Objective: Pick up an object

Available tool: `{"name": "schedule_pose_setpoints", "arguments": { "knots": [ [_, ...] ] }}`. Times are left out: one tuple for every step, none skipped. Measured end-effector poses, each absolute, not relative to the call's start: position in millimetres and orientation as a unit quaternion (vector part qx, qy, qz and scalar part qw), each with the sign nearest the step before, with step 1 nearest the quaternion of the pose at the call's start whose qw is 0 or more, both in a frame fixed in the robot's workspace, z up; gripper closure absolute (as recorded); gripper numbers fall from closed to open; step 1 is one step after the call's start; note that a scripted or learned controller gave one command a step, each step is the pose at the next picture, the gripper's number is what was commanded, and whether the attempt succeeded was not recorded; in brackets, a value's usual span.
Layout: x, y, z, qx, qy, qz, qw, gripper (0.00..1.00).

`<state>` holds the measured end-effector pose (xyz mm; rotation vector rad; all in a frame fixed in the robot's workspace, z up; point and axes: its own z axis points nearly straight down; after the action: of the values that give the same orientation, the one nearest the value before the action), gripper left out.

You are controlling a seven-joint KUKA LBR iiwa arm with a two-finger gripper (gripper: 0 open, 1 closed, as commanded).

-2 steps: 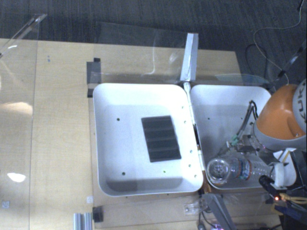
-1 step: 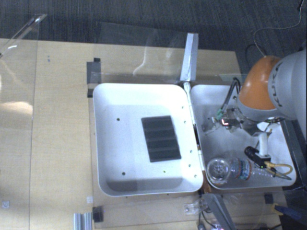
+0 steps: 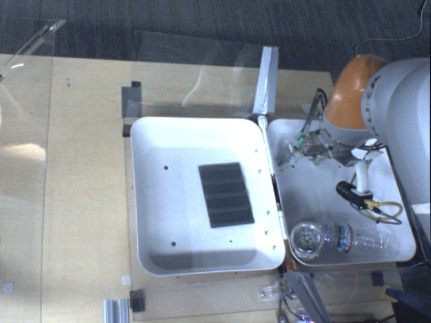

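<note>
Nearest, a clear bottle (image 3: 330,239) lies on its side against the front wall of the right bin (image 3: 303,194). Further back the hand (image 3: 308,148) hangs low; can't tell if it's open or closed, too blurry. Best bet: come forward and straddle the bottle crosswise.

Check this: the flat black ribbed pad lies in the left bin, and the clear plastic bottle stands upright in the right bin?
No: the camera view shows the clear plastic bottle lying on its side in the right white bin. The flat black ribbed pad is in the left white bin.
</note>
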<state>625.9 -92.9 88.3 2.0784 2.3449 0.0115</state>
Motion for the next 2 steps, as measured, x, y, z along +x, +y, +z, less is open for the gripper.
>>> {"name": "schedule_pose_setpoints", "arguments": {
  "knots": [
    [644.0, -199.2, 127.4, 0.744, 0.668, 0.002, 0.003, 0.0],
    [580.7, -173.8, 88.6, 0.696, 0.718, 0.0032, 0.004, 0.0]
  ]
}}
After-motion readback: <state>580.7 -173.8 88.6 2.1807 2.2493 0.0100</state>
